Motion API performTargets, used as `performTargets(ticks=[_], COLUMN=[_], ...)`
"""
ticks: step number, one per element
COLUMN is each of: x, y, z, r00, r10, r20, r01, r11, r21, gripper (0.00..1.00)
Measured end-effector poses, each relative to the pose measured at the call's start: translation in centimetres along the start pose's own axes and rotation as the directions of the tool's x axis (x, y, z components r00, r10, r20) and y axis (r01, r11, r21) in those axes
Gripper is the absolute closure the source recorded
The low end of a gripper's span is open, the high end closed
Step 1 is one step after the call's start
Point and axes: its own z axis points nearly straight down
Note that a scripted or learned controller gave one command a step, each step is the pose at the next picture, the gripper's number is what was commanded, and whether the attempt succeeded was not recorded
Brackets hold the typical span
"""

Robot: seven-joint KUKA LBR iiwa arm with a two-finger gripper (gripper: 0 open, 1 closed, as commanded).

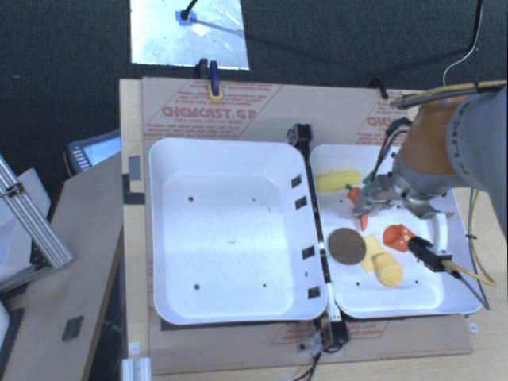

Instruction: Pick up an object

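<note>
I've got the gripper [363, 206] low in the right bin [452, 296], though I can't tell how it's set. Orange carrot [363, 221] at six o'clock, just beneath; brown disc [347, 245] at seven, banana [337, 182] at eleven, probably scattered for picking.

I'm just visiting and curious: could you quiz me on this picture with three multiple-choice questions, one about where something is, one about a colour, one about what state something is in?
1. Which bin holds the toys?
A. left bin
B. right bin
C. both

2. What colour is the round disc?
A. brown
B. blue
C. green

3. Where is the gripper?
A. over the left bin
B. outside both bins
C. down in the right bin

Answers:
1 B: the yellow banana and corn cob lie in the right bin.
2 A: the disc is brown.
3 C: the gripper sits low among the toys.
</note>
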Motion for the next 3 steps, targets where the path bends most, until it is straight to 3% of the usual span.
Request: performTargets(ticks=[1, 2, 3], x=[0.0, -0.1, 8.2], y=[0.1, 3.3, 0.7], z=[-1.0, -13.9, -8.2], r00=[1.000, 1.000, 1.000], r10=[-0.001, -0.001, -0.006], r20=[0.000, 0.004, -0.004], r01=[0.001, 0.001, 0.006], r11=[1.000, 1.000, 1.000], r21=[-0.002, -0.005, 0.017], gripper=[1.00, 1.00, 1.00])
